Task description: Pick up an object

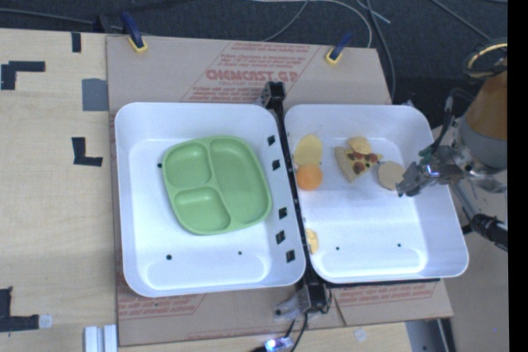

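Observation:
In the right bin lie a pale yellow slice, an orange ball, a pizza-slice toy and a tan round piece. A small yellow bit rests by the bin's left wall. My gripper hovers at the right side of this bin, just right of the tan round piece. The arm comes in from the right edge. Nothing shows between the fingers.
The left bin holds a green divided plate. A black divider strip runs between the bins. Cardboard lies under both, held by two clamps at the back. Cables trail across the dark floor behind.

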Controlling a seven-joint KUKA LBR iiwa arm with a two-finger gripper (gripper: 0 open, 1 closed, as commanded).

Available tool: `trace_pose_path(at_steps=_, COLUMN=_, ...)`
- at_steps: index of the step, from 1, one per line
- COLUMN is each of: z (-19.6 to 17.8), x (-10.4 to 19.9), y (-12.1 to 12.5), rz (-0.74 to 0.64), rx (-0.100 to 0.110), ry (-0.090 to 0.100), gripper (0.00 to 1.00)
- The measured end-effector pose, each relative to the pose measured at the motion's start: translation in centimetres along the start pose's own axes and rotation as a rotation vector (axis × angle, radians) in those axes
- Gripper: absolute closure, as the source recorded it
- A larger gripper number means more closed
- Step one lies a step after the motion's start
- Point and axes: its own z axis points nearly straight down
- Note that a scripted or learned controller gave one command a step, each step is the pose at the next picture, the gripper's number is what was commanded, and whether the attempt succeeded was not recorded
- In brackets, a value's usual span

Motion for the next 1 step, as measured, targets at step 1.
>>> trace_pose_path(at_steps=1, z=-5.13, x=1.06, y=0.21, rz=-0.001, rx=-0.001, ry=0.000, gripper=1.00)
